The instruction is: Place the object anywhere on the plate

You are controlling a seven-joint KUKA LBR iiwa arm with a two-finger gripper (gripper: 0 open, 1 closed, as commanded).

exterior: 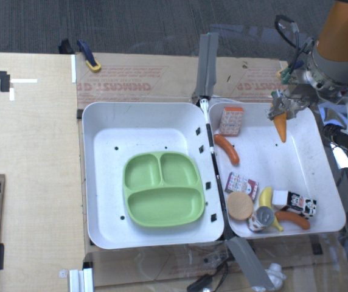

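Observation:
A green three-compartment plate (162, 188) lies in the left white bin (98, 163). My gripper (282, 109) hangs over the far side of the right bin (323, 157), shut on the thick end of an orange carrot (280, 128). The carrot points tip down and is lifted clear of the bin floor. It is well to the right of the plate, across the wall between the bins.
The right bin holds a pink box (231, 120), a red-orange sausage (227, 149), a small carton (241, 183), a round biscuit (240, 206), a banana (265, 197), a can (260, 219), a cow-patterned carton (301, 205) and another orange sausage (293, 219).

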